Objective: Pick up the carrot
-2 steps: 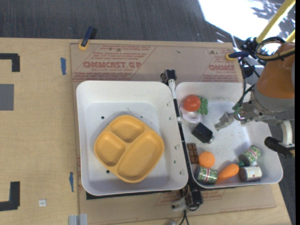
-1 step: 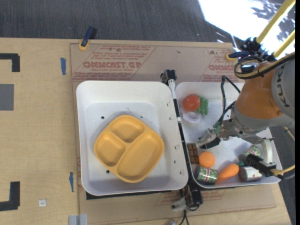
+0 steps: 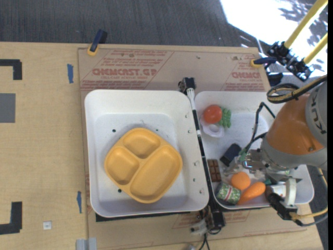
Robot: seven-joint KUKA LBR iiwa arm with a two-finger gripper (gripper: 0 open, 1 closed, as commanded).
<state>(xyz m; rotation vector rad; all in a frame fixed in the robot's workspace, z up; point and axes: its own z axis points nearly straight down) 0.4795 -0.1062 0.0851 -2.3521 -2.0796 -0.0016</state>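
The carrot (image 3: 253, 191) is orange and lies near the front edge of the right bin (image 3: 244, 100), pointing toward the right. An orange ball (image 3: 240, 180) touches its left end. My gripper (image 3: 254, 165) hangs just above and behind the carrot, under the orange wrist band (image 3: 294, 129). Nothing shows between its tips from this angle.
A green round vegetable (image 3: 228, 193) sits left of the carrot, with a brown chocolate bar (image 3: 213, 170) behind it. A red tomato with green leaves (image 3: 213, 114) and a white piece (image 3: 213, 130) lie at the bin's back. The left bin (image 3: 99, 139) holds a yellow divided plate (image 3: 143, 164).
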